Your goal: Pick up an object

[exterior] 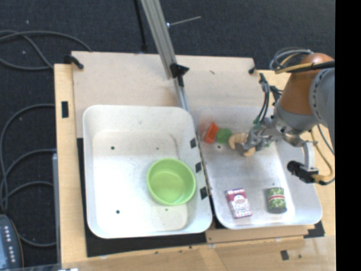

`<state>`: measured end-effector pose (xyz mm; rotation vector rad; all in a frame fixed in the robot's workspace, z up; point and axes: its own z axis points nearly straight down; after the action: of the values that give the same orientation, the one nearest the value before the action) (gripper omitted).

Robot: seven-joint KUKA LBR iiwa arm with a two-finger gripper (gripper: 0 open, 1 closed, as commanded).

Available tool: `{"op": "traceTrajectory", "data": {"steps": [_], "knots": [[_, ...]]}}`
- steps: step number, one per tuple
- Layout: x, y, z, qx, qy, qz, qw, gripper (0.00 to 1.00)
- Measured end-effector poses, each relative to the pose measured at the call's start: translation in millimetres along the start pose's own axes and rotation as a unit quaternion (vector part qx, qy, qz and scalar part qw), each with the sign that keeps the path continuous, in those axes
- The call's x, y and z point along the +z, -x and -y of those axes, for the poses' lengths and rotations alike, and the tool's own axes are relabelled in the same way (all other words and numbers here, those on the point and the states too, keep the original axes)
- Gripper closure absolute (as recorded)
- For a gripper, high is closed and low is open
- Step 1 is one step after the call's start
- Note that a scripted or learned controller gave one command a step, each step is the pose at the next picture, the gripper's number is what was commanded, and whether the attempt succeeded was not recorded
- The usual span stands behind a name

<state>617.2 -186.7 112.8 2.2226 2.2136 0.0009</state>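
Note:
My gripper (252, 144) reaches into the right bin (299, 216) from the right, low over its upper middle. Its tip sits right at a small tan object (237, 139); I cannot make out whether that object is between the fingers. Left of it lie a small green object (224, 135) and an orange-red block (211, 132). Nearer the front of the same bin a red and white carton (238, 202) and a green can (276, 200) lie flat. A lime green bowl (171, 181) stands in the left bin (113, 151).
A slanted metal pole (163, 38) rises from the bench behind the bins and crosses the gap between them. A black clamp and cables hang off my arm at the right bin's right rim (302, 171). Black clips sit along the divide between the bins.

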Motion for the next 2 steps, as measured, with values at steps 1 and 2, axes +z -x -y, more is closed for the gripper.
{"op": "traceTrajectory", "data": {"steps": [1,2], "knots": [[-64.7,-0.8,-4.0,-0.003,0.002,0.0,1.0,1.0],[-120.2,-9.3,-2.3,-0.004,0.002,-0.001,1.0,1.0]]}}
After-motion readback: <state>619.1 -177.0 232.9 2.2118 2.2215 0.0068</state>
